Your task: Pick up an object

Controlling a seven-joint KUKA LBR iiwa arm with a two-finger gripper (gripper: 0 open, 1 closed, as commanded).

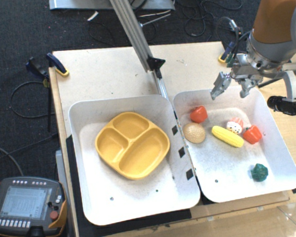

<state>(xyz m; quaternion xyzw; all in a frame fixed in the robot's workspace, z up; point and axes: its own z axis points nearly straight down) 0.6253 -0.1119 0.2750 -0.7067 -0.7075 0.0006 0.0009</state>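
The gripper point(233, 87) is hanging at the upper right of the frame, just over the far rim of the right bin point(280, 175), with its two fingers spread apart and nothing sitting between them. Below and to the left of it, inside that bin, the toys are lying loose: a red pepper-like piece point(198, 114) is sitting nearest the upper left corner, a tan round bun-shaped piece point(194, 133) is resting just beneath it, and a yellow corn cob point(227, 136) is lying at a slant toward the middle. A white piece with red dots point(235, 126) is touching the cob's upper side, and a second red piece point(253, 135) is sitting just beside them on the right. A dark green piece point(259, 172) is lying well apart from the rest, toward the lower right of the bin. The left bin point(93, 200) is carrying a yellow divided plate point(133, 144) with three compartments. A slanted metal pole point(134, 30) is running down from the top of the frame to the seam between the bins, and a teach pendant point(25, 205) is lying on the floor at the lower left.
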